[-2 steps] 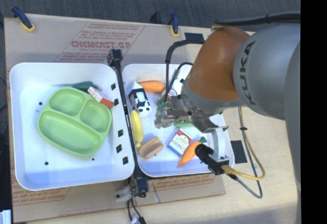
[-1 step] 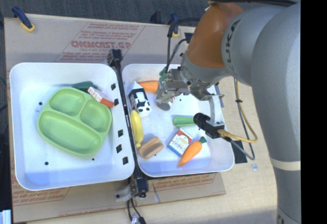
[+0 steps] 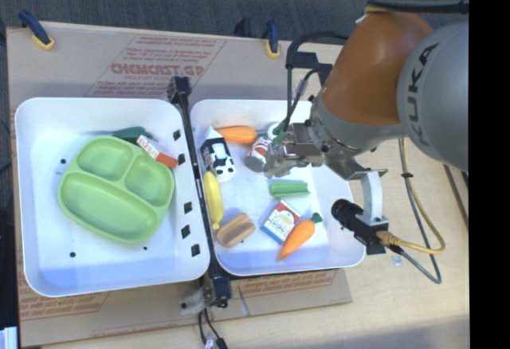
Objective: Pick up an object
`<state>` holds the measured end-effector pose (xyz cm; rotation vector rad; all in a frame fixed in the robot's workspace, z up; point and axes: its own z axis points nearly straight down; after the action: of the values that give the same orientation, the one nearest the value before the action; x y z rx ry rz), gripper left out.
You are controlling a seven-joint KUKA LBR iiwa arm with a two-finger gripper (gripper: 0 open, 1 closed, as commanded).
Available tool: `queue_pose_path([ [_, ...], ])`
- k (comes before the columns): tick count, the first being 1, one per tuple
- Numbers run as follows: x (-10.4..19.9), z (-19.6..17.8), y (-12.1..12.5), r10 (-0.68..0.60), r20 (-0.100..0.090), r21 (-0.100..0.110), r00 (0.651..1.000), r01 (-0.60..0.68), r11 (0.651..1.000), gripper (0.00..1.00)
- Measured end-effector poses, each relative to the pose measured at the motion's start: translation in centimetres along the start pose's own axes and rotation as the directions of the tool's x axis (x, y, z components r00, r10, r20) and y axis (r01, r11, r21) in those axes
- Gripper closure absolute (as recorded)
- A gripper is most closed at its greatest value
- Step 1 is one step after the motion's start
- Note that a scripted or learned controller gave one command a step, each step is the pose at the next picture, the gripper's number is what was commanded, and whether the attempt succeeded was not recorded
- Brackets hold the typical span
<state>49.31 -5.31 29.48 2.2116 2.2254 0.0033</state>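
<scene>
We logged the gripper (image 3: 275, 160) low inside the right bin (image 3: 339, 260), near the middle of its far half, with the arm's orange band (image 3: 366, 68) overhanging the bin's far right corner. Whether the fingers were spread or pressed together we could not tell — the metal parts blurred together from this angle, and nothing showed clearly between them.

The nearest candidates lay close around the gripper: a small red and white can (image 3: 259, 150) touching or just beside it toward the divider, and a green pod-shaped piece (image 3: 288, 188) just on the near side. We judged one of these to be the intended pick, since the wrist sat directly over them.

The rest of the right bin was crowded. An orange carrot-like piece (image 3: 237, 134) lay by the far wall, a black and white cow figure (image 3: 218, 160) and a banana (image 3: 213, 196) hugged the divider edge, a bread roll (image 3: 234, 229) sat near the near left corner, and a small carton (image 3: 280, 222) touched a toy carrot (image 3: 298, 236) toward the near wall. Open floor — little of it — remained along the right wall.

The left bin (image 3: 32, 180) carried a green divided tray (image 3: 115, 188) with a marker-like item (image 3: 155, 150) at its far edge. Lifting straight up looked the safest exit.
</scene>
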Motion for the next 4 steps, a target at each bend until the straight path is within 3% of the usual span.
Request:
queue_pose_path([
  [1,-4.5,8.3,-1.8,0.001,-0.001,0.007,1.0,-0.001,1.0,1.0],
  [2,-5.4,1.5,11.4,0.001,-0.001,0.002,1.0,-0.001,1.0,1.0],
  [3,-10.3,10.2,16.2,0.002,0.0,0.007,1.0,-0.002,1.0,1.0],
  [4,-3.1,7.8,8.6,-0.001,-0.002,0.006,1.0,0.001,1.0,1.0],
])
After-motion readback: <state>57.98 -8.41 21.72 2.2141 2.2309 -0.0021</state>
